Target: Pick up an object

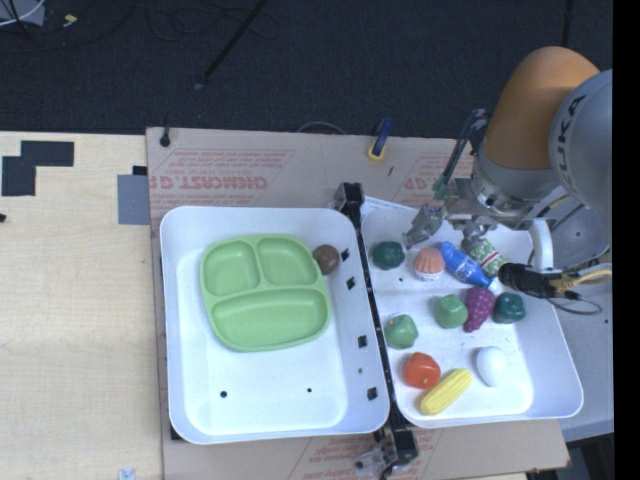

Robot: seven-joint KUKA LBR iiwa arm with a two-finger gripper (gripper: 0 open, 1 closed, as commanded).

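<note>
Objects: the pink toy (430, 262) lies just below the claw (424, 224), the dark green toy (388, 255) just left-below it; both apart from it. Claw's grip state cannot be told.

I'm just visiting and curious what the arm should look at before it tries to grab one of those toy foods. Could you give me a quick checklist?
1. Gripper above the right bin: ok.
2. Holding nothing so far: cannot tell, fingers unclear.
3. Nearest targets, dark green toy and pink shell-like toy, in the open: ok.
4. Blue bottle easy to pick alone: not ok, purple grapes crowd it.
5. Green divided plate and brown ball sit apart in the left bin: ok.
</note>
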